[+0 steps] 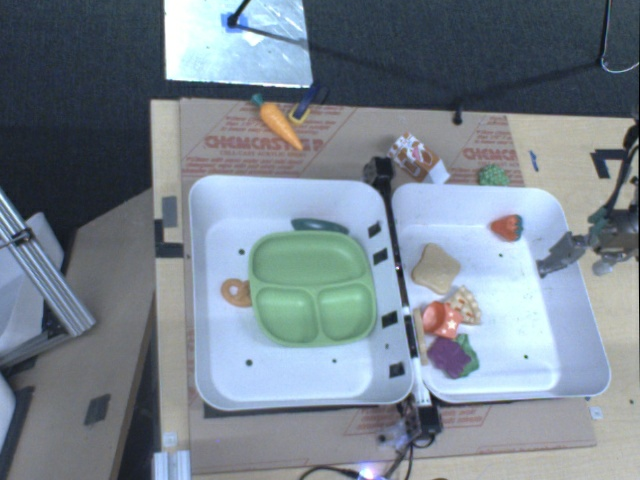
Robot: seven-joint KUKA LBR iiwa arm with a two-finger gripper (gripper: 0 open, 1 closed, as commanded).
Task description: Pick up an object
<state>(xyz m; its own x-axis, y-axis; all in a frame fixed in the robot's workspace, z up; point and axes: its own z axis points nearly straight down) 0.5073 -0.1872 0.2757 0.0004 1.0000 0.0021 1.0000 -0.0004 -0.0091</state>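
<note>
The right bin [520, 368] holds a slice of toast [436, 267], a red strawberry [507, 227], a red tomato piece [440, 319], a yellow waffle-like piece [465, 304] and purple grapes [452, 356]. My gripper [558, 254] reaches in low over the right rim of this bin. It is right of the toast and below the strawberry, apart from both, and I see nothing in it. The left bin [215, 218] carries a green divided plate [310, 288] and an orange pretzel ring [237, 292].
Behind the bins on the bench lie a carrot [280, 124], a small printed packet [416, 156] and a green broccoli piece [491, 176]. A shiny metal sheet [237, 28] lies on the dark floor at the back. A black divider [392, 268] runs between the bins.
</note>
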